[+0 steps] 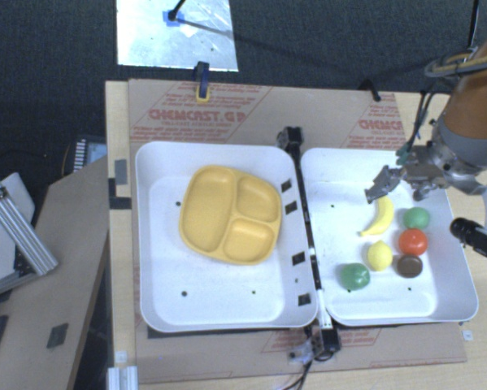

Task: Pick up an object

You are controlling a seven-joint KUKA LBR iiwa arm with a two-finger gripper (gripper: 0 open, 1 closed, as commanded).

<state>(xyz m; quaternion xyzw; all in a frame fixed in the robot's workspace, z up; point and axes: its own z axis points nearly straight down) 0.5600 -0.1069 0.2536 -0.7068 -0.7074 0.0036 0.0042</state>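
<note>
- on my left i see the left bin (158, 242), and in it a yellow divided plate (229, 214) lying flat near the middle, three compartments facing up.
- a black clip strip (302, 218) runs down the seam between the two bins.
- moving across, the right bin (341, 169) carries the fruit, all grouped in its right half.
- a green round piece (355, 276) sits toward the near edge, and a yellow lemon-like piece (379, 255) is just beside it, up and to the right.
- the banana (380, 216) lies tilted above those two, its upper end under the gripper's tip.
- a brown round piece (408, 266) sits near the lemon, with a red-orange tomato-like piece (413, 240) touching or almost touching it above, and a second green piece (416, 217) above that.
- the gripper (383, 184) hangs over the bin just above the banana; i see nothing between its fingers, and i cannot tell how far apart they are from this slant.
- the arm's orange band (475, 108) is at the far right.
</note>
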